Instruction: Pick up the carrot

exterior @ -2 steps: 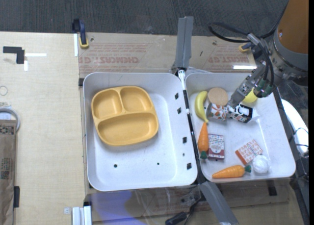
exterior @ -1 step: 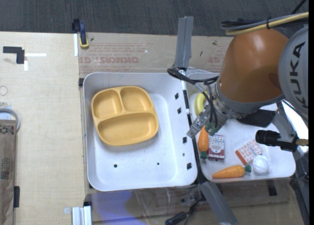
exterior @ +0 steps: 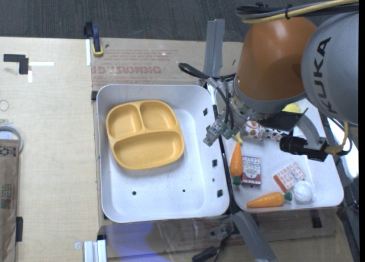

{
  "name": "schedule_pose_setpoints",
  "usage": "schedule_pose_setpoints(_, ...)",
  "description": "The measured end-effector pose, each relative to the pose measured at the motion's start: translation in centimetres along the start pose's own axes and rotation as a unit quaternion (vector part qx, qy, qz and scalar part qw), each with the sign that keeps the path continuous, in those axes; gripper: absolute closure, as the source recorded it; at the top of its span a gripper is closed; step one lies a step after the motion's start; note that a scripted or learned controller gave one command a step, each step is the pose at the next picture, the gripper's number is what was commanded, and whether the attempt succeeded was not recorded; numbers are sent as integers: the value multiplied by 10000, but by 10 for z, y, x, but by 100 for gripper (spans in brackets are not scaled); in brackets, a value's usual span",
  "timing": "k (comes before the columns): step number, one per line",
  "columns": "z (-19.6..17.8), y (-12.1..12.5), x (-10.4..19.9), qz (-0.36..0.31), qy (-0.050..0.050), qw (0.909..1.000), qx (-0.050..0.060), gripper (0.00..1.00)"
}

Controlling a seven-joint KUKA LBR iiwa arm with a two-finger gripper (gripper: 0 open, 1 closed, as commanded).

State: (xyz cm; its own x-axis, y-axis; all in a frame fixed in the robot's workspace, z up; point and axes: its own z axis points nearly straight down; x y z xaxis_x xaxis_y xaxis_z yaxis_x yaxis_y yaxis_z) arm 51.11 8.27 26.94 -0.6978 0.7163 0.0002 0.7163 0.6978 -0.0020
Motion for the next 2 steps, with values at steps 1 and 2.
schedule_pose_setpoints(1,31,4,28,-2029,-1,9792,-7,100)
schedule_pose_setpoints(2,61,64,6,-3548,-8,9349,-13,100)
